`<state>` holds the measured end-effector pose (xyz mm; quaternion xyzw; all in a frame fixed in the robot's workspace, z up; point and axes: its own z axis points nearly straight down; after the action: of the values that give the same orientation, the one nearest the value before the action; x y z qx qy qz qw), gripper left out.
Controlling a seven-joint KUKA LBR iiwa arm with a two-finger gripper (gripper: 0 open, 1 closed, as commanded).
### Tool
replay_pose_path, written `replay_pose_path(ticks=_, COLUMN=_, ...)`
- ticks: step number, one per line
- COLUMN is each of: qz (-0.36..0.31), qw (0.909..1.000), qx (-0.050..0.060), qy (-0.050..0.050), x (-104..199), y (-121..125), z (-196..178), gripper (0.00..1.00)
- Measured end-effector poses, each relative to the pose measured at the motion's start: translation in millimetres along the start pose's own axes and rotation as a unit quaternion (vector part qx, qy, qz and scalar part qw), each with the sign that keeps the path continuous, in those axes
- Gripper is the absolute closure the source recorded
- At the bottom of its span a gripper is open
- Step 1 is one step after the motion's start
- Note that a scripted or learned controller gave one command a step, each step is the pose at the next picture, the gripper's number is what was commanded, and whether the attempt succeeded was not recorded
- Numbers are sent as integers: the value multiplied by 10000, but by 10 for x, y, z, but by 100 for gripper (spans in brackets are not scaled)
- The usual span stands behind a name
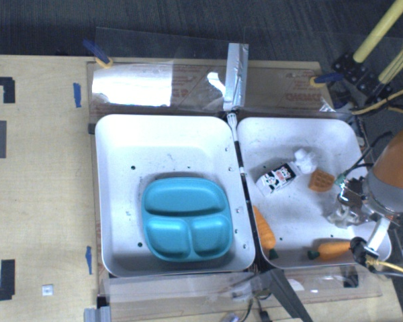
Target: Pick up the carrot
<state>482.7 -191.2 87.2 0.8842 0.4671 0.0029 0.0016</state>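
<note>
Two orange carrot-like pieces lie in the right bin [292, 129]. One carrot [262, 227] rests against the bin's left wall, with its green end toward the front. The other carrot [334, 249] lies along the front wall, with a dark stub at its left end. My gripper [344, 212] reaches in from the right and hangs low over the bin's right side. It is just above and behind the front carrot, and nothing is seen held in it. The grey wrist with its orange band [393, 166] hides the bin's right wall.
A black-and-white carton [277, 177], a white crumpled piece [303, 158] and a brown waffle-like square [320, 180] lie in the middle of the right bin. In the left bin [121, 139] sits a blue divided plate [186, 217]. Cables and a yellow pole stand at the right.
</note>
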Motion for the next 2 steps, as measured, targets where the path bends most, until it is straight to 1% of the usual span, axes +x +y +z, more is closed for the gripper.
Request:
replay_pose_path(ticks=1, qz=1965, qw=9805, qx=-21, qy=-3, x=510, y=-258, z=-2, gripper=0)
replay_pose_path(ticks=2, qz=1838, qw=9830, qx=28, qy=-22, x=718, y=-93, z=-443, gripper=0)
